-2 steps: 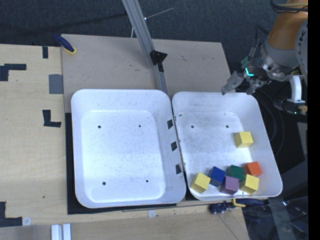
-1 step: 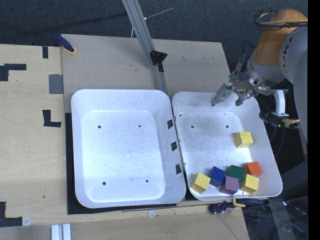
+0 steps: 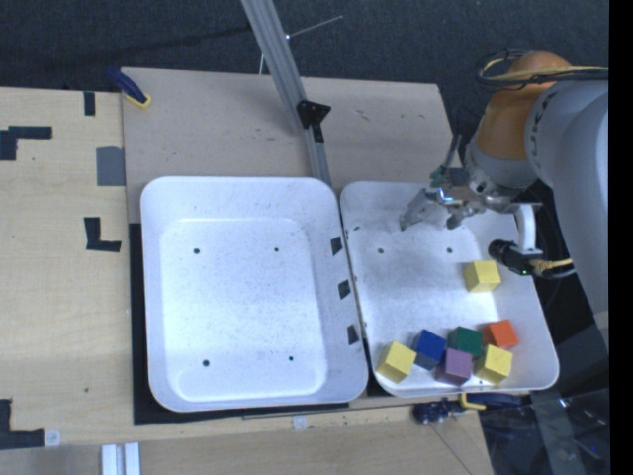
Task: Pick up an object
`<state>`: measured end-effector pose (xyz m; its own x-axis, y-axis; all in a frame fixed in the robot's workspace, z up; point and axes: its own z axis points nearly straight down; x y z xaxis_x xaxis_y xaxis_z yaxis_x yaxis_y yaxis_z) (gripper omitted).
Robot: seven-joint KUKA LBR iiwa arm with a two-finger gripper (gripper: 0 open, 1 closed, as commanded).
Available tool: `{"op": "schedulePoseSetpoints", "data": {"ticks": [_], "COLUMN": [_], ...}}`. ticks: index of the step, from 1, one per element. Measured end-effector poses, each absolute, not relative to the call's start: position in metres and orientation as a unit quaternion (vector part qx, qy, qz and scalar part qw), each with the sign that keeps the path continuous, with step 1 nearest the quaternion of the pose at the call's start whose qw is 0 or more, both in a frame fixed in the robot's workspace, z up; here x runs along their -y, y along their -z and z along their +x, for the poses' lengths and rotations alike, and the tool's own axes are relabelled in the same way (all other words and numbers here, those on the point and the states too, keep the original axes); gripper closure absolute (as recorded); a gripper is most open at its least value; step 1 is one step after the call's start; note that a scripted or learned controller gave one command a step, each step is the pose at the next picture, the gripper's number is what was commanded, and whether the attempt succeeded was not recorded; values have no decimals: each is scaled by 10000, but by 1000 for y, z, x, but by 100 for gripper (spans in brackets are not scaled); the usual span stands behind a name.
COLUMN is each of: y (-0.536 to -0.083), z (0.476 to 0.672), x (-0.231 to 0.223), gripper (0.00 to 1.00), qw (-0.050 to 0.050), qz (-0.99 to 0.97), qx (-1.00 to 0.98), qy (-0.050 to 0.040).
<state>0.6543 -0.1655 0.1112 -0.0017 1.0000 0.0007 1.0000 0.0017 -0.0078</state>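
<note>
Pale wooden worktop (image 3: 227, 127) carries two shallow white plastic bins; the left bin (image 3: 237, 290) offers bare floor. My claw (image 3: 433, 209) hangs spread open, holding nothing, over the right bin's (image 3: 415, 275) far end. One small yellow cube (image 3: 483, 275) sits nearby; more coloured cubes (image 3: 450, 354) crowd the near rim.

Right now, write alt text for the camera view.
A grey robot arm's gripper hovers over the far end of the right white bin, whose near end holds seven small coloured cubes. The left white bin sits alongside on a wooden bench.
</note>
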Motion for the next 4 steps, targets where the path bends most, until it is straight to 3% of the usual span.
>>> {"op": "schedulePoseSetpoints", "data": {"ticks": [1,2,4], "y": [-90,-102,-229], "z": [653,654,653], "x": [165,164,161], "gripper": [0,100,100], "qw": [11,4,-28], "qz": [-7063,-7058,-7065], "qx": [7079,7084,7077], "qy": [-20,-14,15]}}
